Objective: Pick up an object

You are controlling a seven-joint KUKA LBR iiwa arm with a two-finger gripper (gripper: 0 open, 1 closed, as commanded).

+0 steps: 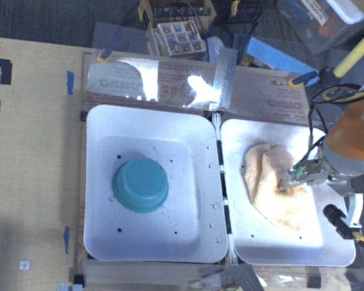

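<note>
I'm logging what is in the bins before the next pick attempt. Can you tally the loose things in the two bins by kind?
Teal bowl, upside down in the left bin: 1
Beige cloth, crumpled in the right bin, with the gripper down at it: 1
Total: 2

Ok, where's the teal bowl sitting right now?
The teal bowl sits upside down in the left bin, near its middle, apart from the beige cloth in the right bin.
</note>
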